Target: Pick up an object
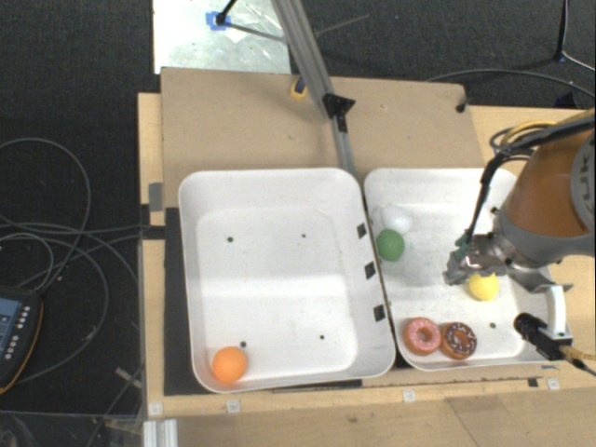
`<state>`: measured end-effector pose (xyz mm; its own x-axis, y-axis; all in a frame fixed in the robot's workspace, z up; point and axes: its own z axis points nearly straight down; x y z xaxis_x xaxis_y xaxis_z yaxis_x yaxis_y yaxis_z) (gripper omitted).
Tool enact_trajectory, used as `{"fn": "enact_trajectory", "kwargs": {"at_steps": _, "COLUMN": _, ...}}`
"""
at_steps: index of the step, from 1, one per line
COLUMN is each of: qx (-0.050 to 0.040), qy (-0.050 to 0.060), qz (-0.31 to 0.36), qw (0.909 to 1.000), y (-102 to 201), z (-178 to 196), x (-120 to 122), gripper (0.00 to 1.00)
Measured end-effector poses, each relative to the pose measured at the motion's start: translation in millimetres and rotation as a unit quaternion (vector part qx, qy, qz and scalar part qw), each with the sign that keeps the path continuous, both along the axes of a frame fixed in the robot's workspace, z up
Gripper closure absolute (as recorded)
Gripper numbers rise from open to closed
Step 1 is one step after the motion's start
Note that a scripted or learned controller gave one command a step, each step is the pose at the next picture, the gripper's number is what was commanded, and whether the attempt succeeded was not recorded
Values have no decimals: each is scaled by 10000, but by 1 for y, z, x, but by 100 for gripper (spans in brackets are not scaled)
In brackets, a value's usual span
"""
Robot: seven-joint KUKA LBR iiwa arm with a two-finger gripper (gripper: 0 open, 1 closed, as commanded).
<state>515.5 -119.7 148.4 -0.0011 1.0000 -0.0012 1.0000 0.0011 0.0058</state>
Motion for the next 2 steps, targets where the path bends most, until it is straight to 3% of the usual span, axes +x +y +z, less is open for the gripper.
{"fn": "enact_trajectory", "kwargs": {"at_steps": 1, "qx": -3, "qy": -15, "qz": 21, "qw": 10000, "y": 1, "z": 63, "x": 6, "gripper": 100}}
{"fn": "enact_trajectory", "kwargs": {"at_steps": 2, "qx": 3, "qy": 11, "qz": 19, "qw": 10000, "y": 1, "z": 76, "x": 7, "gripper": 100}}
